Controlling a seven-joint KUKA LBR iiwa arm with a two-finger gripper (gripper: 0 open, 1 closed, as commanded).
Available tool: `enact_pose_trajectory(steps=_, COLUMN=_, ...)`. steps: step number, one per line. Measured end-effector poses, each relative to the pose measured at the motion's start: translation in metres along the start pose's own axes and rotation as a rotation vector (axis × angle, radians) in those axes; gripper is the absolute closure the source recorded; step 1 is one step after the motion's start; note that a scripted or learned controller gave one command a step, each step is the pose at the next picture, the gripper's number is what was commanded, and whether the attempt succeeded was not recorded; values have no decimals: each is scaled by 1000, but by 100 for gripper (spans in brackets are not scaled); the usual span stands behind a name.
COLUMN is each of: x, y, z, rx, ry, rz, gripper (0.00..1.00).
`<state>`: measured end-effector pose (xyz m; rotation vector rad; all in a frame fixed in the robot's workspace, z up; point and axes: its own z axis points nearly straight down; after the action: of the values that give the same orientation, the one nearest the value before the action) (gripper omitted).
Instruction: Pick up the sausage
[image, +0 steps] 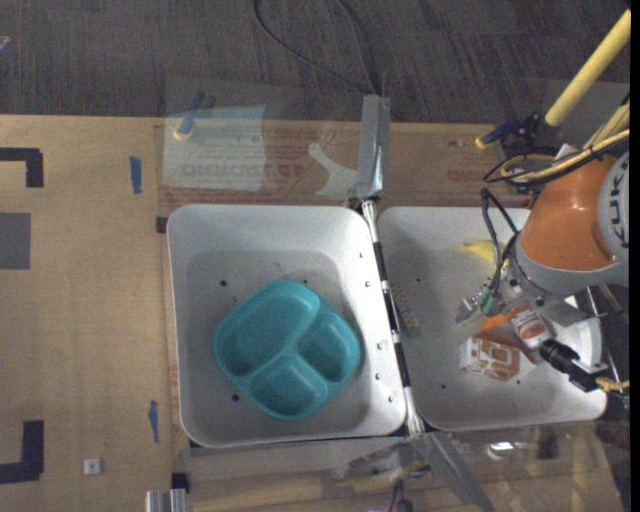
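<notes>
Left bin (190, 300): one teal divided plate (287, 347), three compartments, sitting flat and rotated a bit, near-centre of the bin floor. Nothing on it.

Metal divider strip (385, 300) runs far-to-near between the two bins, which sit touching it on both sides.

Right bin (430, 380): a yellow item (478, 249) lies at the far side, partly under black cables (497, 225). Near side holds an orange-and-white patterned item (490, 357) lying flat on the bin floor; just right of it, touching or overlapping, a second orange/white piece (525, 325). Can't say which of these, if either, is the sausage; shapes too blurred and partly covered.

Arm (570, 225) comes in from the right, orange band over the right bin's far-right part. Gripper (487, 298) hangs low over the bin's middle, just far-side of the orange-and-white items. Jaw opening: can't tell, the tip is a small dark/green blur from this angle. Nothing visibly between the tips.

A black cylindrical part (563, 360) sticks out over the bin's right rim.
</notes>
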<state>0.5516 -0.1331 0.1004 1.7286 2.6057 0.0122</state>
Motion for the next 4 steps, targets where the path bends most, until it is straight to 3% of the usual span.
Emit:
enact_pose_trajectory(steps=1, x=0, y=0, z=0, rx=0, ry=0, rz=0, gripper=0)
enact_pose_trajectory(steps=2, x=-34, y=69, z=-36, rx=13, ry=5, rz=113, gripper=0)
enact_pose_trajectory(steps=3, x=0, y=42, z=-22, rx=15, ry=8, rz=3, gripper=0)
enact_pose_trajectory(steps=4, x=4, y=65, z=3, rx=10, ry=6, rz=-186, gripper=0)
